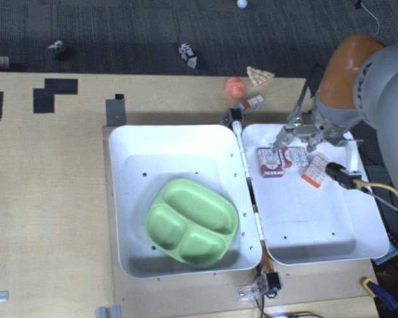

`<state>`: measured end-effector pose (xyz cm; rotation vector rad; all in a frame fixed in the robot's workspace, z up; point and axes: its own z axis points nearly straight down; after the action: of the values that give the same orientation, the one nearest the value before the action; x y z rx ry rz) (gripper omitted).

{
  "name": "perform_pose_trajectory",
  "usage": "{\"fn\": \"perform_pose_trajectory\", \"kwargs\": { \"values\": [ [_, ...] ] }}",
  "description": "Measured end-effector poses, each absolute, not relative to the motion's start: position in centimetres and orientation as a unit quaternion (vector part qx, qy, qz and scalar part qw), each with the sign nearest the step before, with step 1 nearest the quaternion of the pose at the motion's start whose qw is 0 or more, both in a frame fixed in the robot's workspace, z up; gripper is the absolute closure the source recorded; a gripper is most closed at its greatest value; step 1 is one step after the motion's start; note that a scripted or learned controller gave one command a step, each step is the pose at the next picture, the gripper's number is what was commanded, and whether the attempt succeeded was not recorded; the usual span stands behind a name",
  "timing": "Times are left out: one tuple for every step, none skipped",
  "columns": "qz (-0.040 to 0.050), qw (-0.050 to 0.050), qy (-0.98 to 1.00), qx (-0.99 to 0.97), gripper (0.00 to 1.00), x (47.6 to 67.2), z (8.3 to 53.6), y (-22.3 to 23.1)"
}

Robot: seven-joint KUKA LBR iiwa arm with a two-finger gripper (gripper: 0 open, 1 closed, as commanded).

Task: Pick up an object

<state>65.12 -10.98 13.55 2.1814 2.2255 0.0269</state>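
The right bin (319, 242) holds a red and white carton (269, 163), a smaller red and white packet (295, 157) and an orange packet (313, 172), all near its far edge. My gripper (296, 143) hangs over these items at the back of the right bin. It is open, its two fingers spread either side of the small packet, with nothing visibly held between them. A green divided plate (191, 220) lies in the left bin (131, 190).
Beyond the bins, on the bench's far edge, lie a pink ball (234, 87), a toy pizza slice (259, 75) and a small bottle (249, 105). The grey arm with its orange band (349, 62) covers the right bin's far right corner. Cables run along the right side.
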Motion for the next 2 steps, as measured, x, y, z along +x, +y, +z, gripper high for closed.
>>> {"fn": "perform_pose_trajectory", "kwargs": {
  "values": [
    [0.0044,0.006,0.709,0.705,0.0,63.4,10.1,-10.4],
    [0.0071,0.008,0.711,0.704,1.0,63.6,11.4,-10.3]
  ]
}}
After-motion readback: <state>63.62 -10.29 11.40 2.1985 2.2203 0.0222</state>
